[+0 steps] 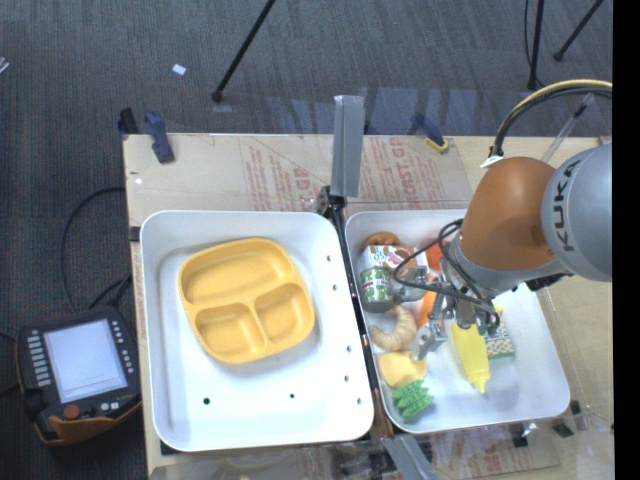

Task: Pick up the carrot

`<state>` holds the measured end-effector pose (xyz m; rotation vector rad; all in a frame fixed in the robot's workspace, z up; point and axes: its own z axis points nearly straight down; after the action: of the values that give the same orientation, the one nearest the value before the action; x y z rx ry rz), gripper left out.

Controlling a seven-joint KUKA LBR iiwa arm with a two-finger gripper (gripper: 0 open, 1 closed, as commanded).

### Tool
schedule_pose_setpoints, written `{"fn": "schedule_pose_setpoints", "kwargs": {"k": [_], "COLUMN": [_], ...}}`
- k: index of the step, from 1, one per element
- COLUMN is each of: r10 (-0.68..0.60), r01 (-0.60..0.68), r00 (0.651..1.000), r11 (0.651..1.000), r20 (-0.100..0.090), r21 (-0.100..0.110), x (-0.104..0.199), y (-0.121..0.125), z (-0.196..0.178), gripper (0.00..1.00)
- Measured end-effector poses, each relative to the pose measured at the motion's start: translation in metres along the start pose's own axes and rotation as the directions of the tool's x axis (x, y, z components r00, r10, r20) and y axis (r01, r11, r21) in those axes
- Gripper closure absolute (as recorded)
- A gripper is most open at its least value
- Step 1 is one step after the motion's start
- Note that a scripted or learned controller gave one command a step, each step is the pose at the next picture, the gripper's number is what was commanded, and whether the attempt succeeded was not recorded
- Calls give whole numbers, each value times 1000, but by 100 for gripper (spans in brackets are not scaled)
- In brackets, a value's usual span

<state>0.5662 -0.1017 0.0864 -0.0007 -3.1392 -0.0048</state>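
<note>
Carrot [431, 286] is lying in the right bin [545, 363], a slanted orange strip just above-left of my gripper [448, 326], beside the can [376, 276]. I am hovering over it; my grip state I cannot tell.

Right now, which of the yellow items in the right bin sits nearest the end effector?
The mustard bottle, just right of the end effector; the lemon lies lower left, by the green toy.

Carrot [429, 304]: orange, slender, lying tilted in the right bin [545, 388], toward its middle, partly hidden.
</note>
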Motion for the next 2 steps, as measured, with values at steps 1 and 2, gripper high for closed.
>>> {"fn": "schedule_pose_setpoints", "kwargs": {"k": [1,2], "r10": [-6,93], "r01": [6,-93], "r00": [1000,996], "r11": [1000,996], "r20": [4,11], "r21": [1,2], "x": [-2,36], "y": [2,32], "z": [-11,-104], "gripper": [100,100]}}
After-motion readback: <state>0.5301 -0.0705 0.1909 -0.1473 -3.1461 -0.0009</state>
